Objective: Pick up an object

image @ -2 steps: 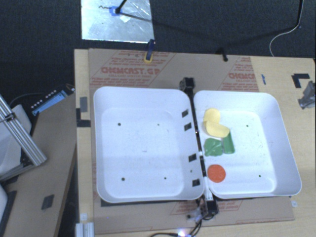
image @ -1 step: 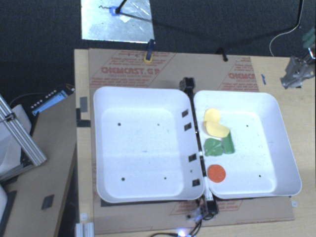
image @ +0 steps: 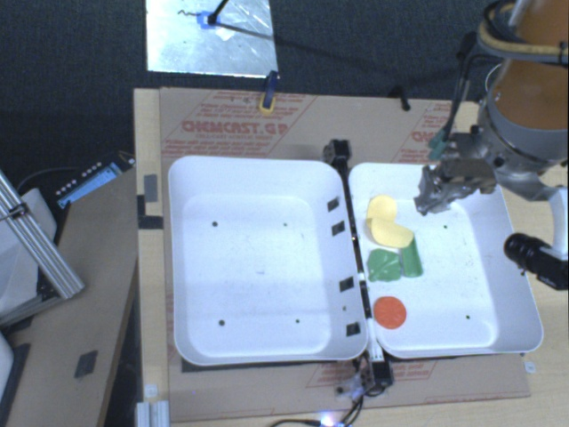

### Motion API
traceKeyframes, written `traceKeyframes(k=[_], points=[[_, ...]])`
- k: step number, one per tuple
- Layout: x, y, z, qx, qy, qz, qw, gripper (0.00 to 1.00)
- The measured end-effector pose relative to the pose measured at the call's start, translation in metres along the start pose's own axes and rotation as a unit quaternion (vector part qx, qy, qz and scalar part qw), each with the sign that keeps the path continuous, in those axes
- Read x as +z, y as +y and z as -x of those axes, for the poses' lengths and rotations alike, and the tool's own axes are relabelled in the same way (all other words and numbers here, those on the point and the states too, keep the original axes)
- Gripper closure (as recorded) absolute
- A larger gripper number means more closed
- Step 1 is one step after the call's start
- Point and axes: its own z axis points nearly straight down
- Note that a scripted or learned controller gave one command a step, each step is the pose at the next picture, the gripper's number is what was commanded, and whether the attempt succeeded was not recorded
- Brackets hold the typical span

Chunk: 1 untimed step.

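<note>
The hand (image: 436, 198) hangs over the right bin (image: 498, 327), and I cannot tell how far it is open or whether it grips anything. The yellow piece (image: 385, 221) lies just to its left and slightly nearer the camera, the green piece (image: 394, 264) and red disc (image: 389, 312) beyond. They cluster by the divider, so a short sideways shift would likely put the hand over one.

Arm (image: 533, 78) cut off at right edge.

Cardboard sheet (image: 240, 124) with red lettering lies under both bins. Yellow-and-blue clamp (image: 268, 96) grips its far edge; just beyond, a shiny metal plate (image: 210, 25). Aluminium frame rail (image: 36, 243) stands well left of it.
</note>
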Motion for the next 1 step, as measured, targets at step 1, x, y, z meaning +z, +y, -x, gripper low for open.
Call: traceKeyframes(k=[1], points=[[-0.0165, 0.0345, -0.0542, 0.001, 0.000, 0.006, 1.0000, 1.00]])
